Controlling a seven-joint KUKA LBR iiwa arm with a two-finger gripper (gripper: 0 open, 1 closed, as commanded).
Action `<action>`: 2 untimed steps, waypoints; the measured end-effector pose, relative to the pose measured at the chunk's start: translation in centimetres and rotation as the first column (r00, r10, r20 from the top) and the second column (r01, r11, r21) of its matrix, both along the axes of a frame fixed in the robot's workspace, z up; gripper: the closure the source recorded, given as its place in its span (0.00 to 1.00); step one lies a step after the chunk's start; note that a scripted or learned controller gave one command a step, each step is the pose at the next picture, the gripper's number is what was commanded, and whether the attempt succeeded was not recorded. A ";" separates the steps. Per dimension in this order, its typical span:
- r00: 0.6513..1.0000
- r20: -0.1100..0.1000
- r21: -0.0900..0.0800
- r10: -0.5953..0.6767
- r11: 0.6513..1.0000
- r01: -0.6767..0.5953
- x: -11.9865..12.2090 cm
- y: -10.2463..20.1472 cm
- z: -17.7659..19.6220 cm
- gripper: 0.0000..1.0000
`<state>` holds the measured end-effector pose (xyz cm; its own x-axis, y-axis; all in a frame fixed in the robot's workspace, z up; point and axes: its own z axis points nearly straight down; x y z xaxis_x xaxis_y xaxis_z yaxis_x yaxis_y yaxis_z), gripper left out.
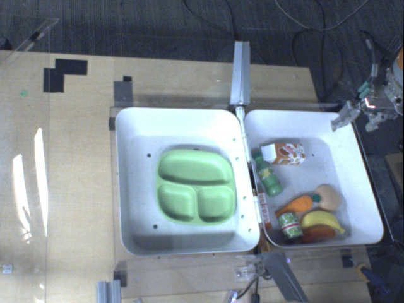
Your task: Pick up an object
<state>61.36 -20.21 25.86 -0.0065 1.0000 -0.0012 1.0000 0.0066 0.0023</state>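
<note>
Two bins side by side on bench (63, 232). Left bin (129, 169): divided tray (196, 185) in the middle. Right bin (353, 169): carton (284, 153) toward back left, bottle (267, 176) just in front of it along the left wall. Toy carrot (297, 204) nearer the front, can (290, 225) before it. Banana (323, 220) right of can, round item (329, 196) behind banana. Gripper (353, 115) over back right corner of right bin, cables (303, 8) on floor behind bench.
</note>
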 end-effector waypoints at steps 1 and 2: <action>0.984 0.002 0.001 -0.178 0.984 0.178 1.4 6.2 -14.8 0.00; 0.997 0.012 -0.003 0.072 0.997 -0.072 -1.5 9.9 -16.9 0.00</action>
<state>59.89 -10.33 9.00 -0.0789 0.9969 -0.0047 0.9968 0.0790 0.0147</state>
